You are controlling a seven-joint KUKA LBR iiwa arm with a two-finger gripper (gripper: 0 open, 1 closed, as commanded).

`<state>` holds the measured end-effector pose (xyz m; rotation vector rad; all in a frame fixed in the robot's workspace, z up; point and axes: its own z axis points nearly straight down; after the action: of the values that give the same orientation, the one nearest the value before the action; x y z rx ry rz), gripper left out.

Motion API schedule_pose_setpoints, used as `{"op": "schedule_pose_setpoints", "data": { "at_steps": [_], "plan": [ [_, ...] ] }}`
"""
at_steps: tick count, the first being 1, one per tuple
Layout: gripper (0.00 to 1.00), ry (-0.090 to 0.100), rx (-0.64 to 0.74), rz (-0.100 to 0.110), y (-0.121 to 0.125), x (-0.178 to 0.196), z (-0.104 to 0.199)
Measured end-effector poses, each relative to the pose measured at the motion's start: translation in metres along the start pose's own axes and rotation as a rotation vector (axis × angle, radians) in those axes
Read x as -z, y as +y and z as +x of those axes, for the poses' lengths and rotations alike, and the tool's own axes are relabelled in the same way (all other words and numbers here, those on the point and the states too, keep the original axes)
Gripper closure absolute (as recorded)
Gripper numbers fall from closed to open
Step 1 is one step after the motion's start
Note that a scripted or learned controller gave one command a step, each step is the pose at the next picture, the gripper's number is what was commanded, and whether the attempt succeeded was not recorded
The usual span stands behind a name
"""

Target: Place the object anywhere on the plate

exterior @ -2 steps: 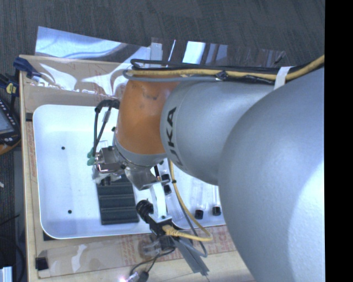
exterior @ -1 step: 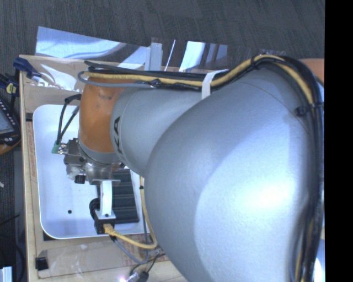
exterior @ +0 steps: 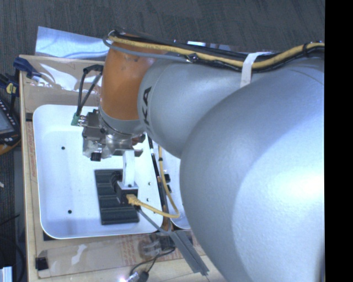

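The grey arm [exterior: 248,165] sweeps in from the right, its bulky links looming close beneath the camera. The orange band [exterior: 122,77] sits above the wrist [exterior: 118,129], which points steeply downward, with the metal gripper [exterior: 96,144] slung below it, lower left.

We look down on a dark grey carpet floor [exterior: 165,16] that runs along the far side and down the left. A pale wooden bench [exterior: 99,253] shows bare boards along its near edge and far left. A shiny clear sheet [exterior: 66,43] lies at its far left corner, with a blue clamp [exterior: 22,66] near it. A small black block [exterior: 41,262] sits at the near left corner.
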<state>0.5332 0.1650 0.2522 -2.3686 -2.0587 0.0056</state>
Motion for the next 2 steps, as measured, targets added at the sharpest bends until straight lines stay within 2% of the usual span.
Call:
{"op": "schedule_pose_setpoints", "data": {
  "at_steps": [1, 2],
  "plan": [
    [1.0, 0.0, -0.473, -0.002, 0.015, 0.075, 0.015],
    [1.0, -0.003, -0.636, 0.005, 0.057, -0.038, 0.064]
  ]
}}
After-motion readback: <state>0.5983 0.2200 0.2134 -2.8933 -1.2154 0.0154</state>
